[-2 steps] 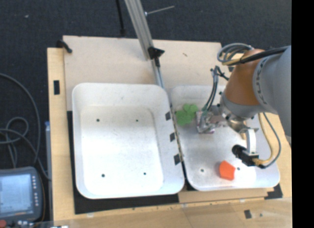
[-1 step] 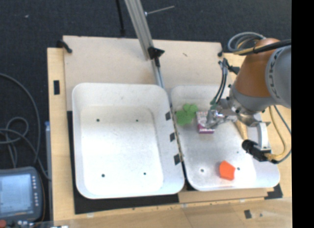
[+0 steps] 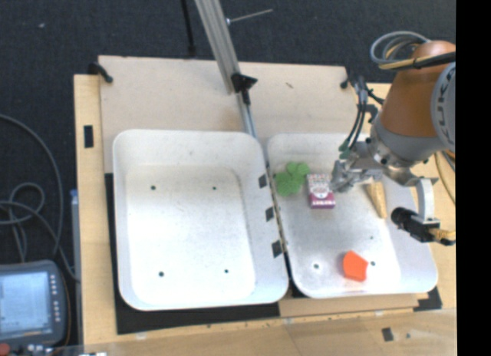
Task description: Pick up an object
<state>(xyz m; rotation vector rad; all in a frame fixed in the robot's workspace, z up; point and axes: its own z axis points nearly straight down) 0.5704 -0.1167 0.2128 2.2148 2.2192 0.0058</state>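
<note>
Small box (image 3: 321, 192) (pink-topped) just beside the arm's lowered fingers (image 3: 340, 179).

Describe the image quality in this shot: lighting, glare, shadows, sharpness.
Camera view: even, soft lighting; the white bins look bright but keep their speckle, without harsh glare; shadows are faint, a soft one beside the orange object; overall focus is slightly soft, so the print on the small pink box is unreadable.

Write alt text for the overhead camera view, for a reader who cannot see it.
A grey and orange robot arm reaches from the right over the right-hand white bin, its gripper just beside a small pink box. The same bin holds a green object and an orange block; a second white bin sits to the left.
</note>
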